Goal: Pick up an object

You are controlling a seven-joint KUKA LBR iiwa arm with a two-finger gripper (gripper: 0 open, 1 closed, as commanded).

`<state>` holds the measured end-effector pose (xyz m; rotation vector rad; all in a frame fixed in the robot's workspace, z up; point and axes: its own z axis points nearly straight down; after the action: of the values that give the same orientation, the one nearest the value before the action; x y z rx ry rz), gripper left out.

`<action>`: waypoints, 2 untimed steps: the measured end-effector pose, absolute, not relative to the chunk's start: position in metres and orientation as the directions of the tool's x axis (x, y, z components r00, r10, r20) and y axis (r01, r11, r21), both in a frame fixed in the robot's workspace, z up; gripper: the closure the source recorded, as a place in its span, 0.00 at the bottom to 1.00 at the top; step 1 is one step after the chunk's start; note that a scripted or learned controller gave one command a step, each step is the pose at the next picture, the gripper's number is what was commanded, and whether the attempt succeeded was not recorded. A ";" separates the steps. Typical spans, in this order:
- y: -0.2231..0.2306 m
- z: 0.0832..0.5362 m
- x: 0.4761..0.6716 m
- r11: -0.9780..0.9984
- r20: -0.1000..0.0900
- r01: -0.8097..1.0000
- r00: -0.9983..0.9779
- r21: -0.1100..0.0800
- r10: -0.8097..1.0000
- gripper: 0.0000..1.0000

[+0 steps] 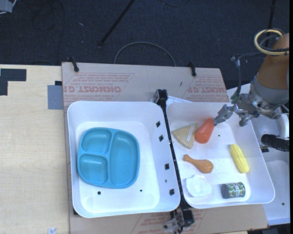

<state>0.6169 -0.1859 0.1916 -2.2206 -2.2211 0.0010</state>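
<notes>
the pick has not happened yet, as far as can be judged. every object lies on a bin floor and nothing sits between the fingers of the two-finger gripper (231,114).

taking the orange-red carrot-shaped plastic toy (204,130) as the landmark: it lies in the right white plastic bin (263,191), toward the far side. the gripper hangs just up and to the right of it, its nearer finger (221,115) reaching close to the toy's upper end, fingers spread apart and grasping nothing. whether that finger touches the toy cannot be told.

touching the carrot's left side is a pale yellow wedge of toy cheese (185,135). below it lies a tan toy chicken drumstick (199,163), and further below, a white round lid-like piece (198,185). to the carrot's lower right is a yellow toy corn cob (239,158), and beyond that a small grey-green tin can on its side (233,190).

well to the left, the left white plastic bin (88,113) holds a blue divided plastic plate (108,157).

what is left is nearly everything: settle over one object, likely the carrot, close and lift.
</notes>
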 end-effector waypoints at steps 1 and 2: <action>-0.178 0.139 0.608 0.000 0.002 1.000 0.000 -0.007 1.000 0.00; -0.177 0.114 0.615 0.003 0.000 1.000 -0.003 0.017 1.000 0.00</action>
<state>0.6152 -0.1770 0.1143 -2.2264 -2.2335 -0.0182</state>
